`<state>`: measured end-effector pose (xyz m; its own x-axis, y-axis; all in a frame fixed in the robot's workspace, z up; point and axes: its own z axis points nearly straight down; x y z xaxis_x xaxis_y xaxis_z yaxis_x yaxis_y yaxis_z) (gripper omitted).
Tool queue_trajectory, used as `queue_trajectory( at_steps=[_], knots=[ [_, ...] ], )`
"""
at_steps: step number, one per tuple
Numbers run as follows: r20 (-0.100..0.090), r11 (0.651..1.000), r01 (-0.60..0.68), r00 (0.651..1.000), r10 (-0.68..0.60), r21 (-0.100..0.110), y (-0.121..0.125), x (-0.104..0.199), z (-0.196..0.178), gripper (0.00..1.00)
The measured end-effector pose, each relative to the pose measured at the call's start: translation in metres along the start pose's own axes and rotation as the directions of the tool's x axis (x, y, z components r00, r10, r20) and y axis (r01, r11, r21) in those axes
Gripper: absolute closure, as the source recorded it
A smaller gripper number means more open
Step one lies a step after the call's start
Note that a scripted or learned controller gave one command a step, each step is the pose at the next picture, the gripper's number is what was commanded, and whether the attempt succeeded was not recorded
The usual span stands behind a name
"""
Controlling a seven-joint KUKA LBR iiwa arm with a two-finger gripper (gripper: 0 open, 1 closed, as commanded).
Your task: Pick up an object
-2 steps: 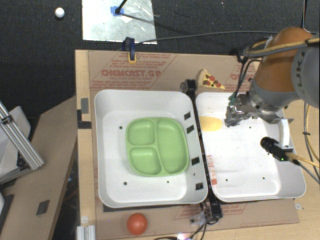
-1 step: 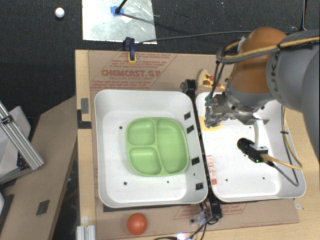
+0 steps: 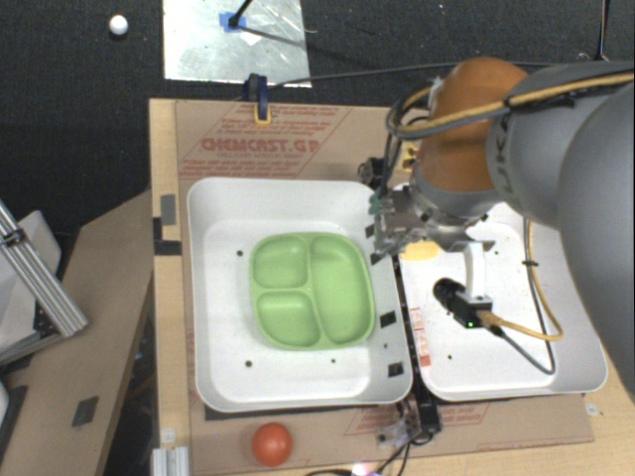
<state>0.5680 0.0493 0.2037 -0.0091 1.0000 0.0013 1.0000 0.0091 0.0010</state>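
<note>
Where the bench's front edge runs nearest the camera, one orange-red ball (image 3: 271, 443) lies at 6 o'clock on the cardboard sheet (image 3: 268, 147), outside both bins and just beyond the near rim of the left bin (image 3: 220, 365). That bin holds one green divided plate (image 3: 311, 291) with three compartments. The plate lies flat near the bin's middle, and bare white floor is open around it, widest toward 9 and 6 o'clock. The right bin (image 3: 476, 370), at 3 o'clock, touches the left one along a shared inner edge, and the near half of its floor is open. The gripper (image 3: 385, 234) hangs over that shared edge, just off the plate's rim at its 2 o'clock corner. Whether it is apart or closed cannot be told, and nothing shows held in it. One small pale yellow piece (image 3: 423, 251) lies on the right bin's floor just beside the gripper, toward 3 o'clock. The grey arm (image 3: 556, 137) covers the far right of that bin. Farther off, at 12 o'clock, one blue clamp (image 3: 258, 91) sits at the cardboard's far edge, and one white ball (image 3: 119, 25) lies at 10 o'clock.
</note>
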Motion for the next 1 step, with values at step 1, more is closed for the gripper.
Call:
queue_trajectory(
  at_steps=[1],
  knots=[
    [-0.001,1.0,0.002,1.0,-0.002,0.002,-0.0143,0.0532,-0.0005,1.0]
  ],
)
